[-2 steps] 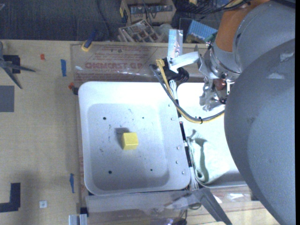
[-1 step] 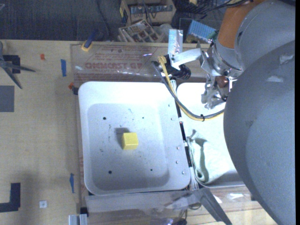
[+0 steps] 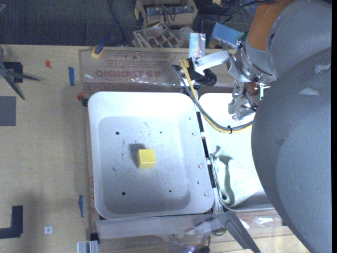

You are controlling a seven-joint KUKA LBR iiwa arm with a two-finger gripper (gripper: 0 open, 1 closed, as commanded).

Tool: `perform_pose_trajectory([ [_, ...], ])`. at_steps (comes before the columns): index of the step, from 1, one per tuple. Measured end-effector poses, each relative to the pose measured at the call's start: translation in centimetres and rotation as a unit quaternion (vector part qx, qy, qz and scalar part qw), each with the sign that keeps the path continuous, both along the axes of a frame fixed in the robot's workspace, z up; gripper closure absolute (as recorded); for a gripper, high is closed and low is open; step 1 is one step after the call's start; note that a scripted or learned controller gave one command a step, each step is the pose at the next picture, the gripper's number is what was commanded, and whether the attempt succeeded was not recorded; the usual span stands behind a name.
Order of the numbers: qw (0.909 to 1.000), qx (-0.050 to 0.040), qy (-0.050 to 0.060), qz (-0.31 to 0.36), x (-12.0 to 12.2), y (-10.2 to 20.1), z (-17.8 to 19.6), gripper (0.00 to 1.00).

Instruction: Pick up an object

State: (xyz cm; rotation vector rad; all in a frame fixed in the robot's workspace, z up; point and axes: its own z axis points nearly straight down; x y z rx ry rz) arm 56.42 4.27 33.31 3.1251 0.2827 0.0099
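Yellow foam-like cube (image 3: pixel 146 158) sits untouched in the left white plastic bin (image 3: pixel 100 109); metal two-finger gripper (image 3: pixel 241 108) hangs over the right bin, apparently empty.

Robotics lab: wooden bench (image 3: pixel 42 157), two white bins (image 3: pixel 100 109), cable clutter (image 3: pixel 163 9) behind.

2 white bins (image 3: pixel 105 109), 1 yellow block (image 3: pixel 146 158), 1 grey-green object (image 3: pixel 226 175)
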Motion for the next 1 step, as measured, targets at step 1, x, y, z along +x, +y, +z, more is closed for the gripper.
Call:
perform_pose_trajectory([
  [1,0.9999,0.0021,0.006,0.014,4.51,-3.8,-6.8,1.0],
])
